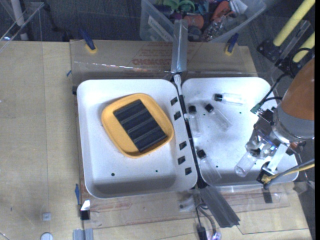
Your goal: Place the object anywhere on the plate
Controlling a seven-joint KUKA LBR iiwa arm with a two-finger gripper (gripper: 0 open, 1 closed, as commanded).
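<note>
A yellow square plate (111,118) with a black ribbed centre lies in the left bin (95,179). Several clear vials with black caps lie scattered in the right bin (250,86): one (227,98) near the far wall, two (217,115) (194,120) toward the divider. Another clear vial (243,166) rests at the near right of that bin. My gripper (261,151) hangs low just above and to the right of this vial, its tip right next to the vial's upper end. Whether it grips the vial is hidden.
A black divider with clips (181,129) runs between the two bins. Beside the divider, at the bottom of the right bin, lies a small black cap (201,154). A clear tub of colourful toys (200,6) stands behind the bins. A yellow cable (290,171) trails from the wrist.
</note>
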